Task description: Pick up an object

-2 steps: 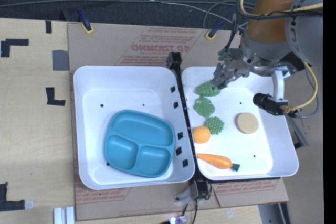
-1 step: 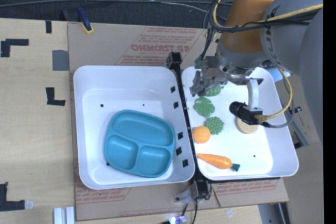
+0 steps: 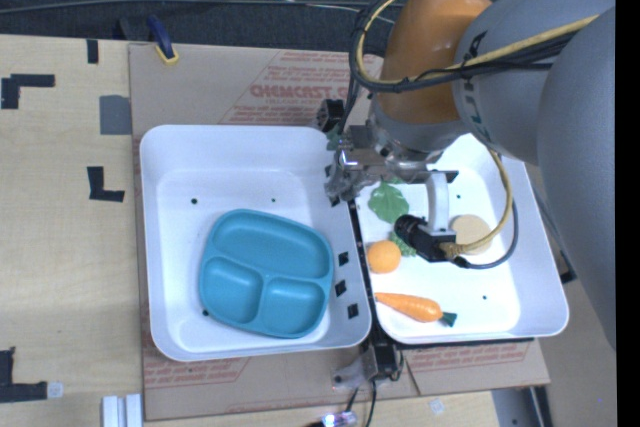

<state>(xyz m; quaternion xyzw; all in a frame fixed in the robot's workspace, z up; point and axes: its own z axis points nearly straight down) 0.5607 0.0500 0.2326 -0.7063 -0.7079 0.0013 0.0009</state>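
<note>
A bench is seen from above at a slant. Two shallow white bins are set side by side on a sheet of brown cardboard point(image 3: 270, 90).

The grey arm point(image 3: 560, 75) is brought in from the right of the view and bent steeply downward, with its orange band point(image 3: 435, 35) above the wrist. The gripper point(image 3: 345, 177) is held low at the far end of the wall shared by the two bins, on the far left edge of the right bin point(image 3: 520, 295). It is crowded by metal parts and cables, so it cannot be told whether it is spread, closed or grasping anything. Nothing is seen to be held in it.

Four small things are spread on the floor of the right bin:
- A carrot point(image 3: 405, 305) is laid flat near the front wall. Its long axis runs roughly left to right and is tilted slightly. Its green stub end is turned to the lower right, and its other end is pointed toward the dividing wall.
- An orange ball-shaped fruit point(image 3: 383, 257) is placed just behind the carrot and apart from it.
- A green leafy piece point(image 3: 387, 203) is set farther back, close to the gripper.
- A pale round disc point(image 3: 472, 229) is seen to the right of these, partly covered by the robot's own parts.

In the left bin point(image 3: 175, 195), a blue divided plate point(image 3: 265, 275) is laid flat toward the front right corner.
</note>
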